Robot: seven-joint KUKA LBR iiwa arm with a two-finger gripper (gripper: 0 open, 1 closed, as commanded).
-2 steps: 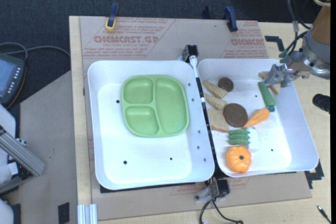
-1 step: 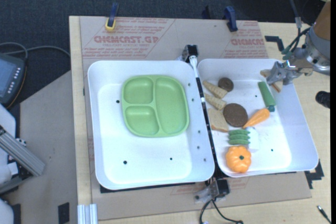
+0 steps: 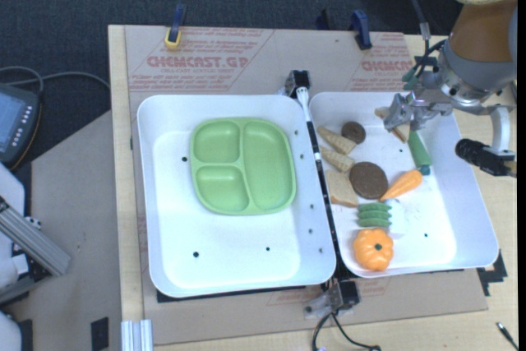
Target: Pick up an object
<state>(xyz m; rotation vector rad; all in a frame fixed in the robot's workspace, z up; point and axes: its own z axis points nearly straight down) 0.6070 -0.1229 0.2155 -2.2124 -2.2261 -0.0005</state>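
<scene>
Pincer [image 3: 408, 113] near right bin's [image 3: 472, 230] far rim

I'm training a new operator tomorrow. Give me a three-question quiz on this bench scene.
1. True or false: the green plate lies in the left bin.
2. Which lies nearest the right bin's front edge? A) carrot B) pumpkin C) small brown disc
3. Fill in: the gripper hangs over the ___ bin.

Key: 1 true; 2 B; 3 right.
</scene>
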